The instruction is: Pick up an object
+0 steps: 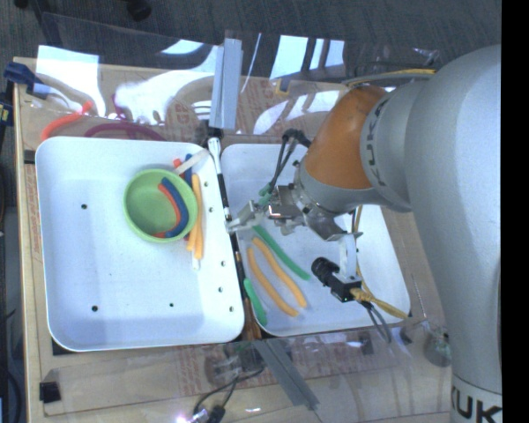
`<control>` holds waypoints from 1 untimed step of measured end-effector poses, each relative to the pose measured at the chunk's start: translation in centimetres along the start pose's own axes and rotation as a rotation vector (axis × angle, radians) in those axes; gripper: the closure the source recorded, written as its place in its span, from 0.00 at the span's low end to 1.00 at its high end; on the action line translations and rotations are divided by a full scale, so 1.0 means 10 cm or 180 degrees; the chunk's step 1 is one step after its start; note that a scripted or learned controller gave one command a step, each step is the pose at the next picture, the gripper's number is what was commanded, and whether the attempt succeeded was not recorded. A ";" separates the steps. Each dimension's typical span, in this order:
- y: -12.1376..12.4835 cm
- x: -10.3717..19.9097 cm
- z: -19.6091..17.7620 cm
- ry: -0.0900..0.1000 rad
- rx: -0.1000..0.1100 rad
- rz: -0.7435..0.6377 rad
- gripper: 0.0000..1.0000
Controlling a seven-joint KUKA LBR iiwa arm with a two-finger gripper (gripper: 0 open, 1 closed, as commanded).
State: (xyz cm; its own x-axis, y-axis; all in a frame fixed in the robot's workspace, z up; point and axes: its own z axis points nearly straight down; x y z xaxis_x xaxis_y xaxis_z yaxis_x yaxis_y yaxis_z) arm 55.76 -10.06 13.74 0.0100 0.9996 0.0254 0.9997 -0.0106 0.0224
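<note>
My gripper (257, 214) hangs low over the left part of the right bin (247, 170), close to the wall between the two bins. Just below it lie two orange sticks (276, 280) and a long green strip (283, 254), none of them seen between its fingers. A short green piece (252, 300) rests by the right bin's lower left wall. In the left bin (88, 263) sits a green bowl (150, 205) with a blue and a red curved piece (173, 203) inside it. An orange stick (196, 227) leans along the bowl's right side.
The grey arm with its orange band (339, 148) covers the right bin's upper right. A white piece (190, 160) lies at the bowl's upper edge. Cables and a red hose (115, 130) lie behind the left bin. The left bin's lower half is bare floor.
</note>
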 end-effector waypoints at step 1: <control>0.02 -0.03 0.01 0.0003 -0.0025 -0.0204 0.00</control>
State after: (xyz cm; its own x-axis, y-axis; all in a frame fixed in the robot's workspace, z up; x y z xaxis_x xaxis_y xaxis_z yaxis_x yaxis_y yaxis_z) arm 55.98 -10.32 13.67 -0.0541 0.9982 0.0246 0.9981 0.0533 0.0320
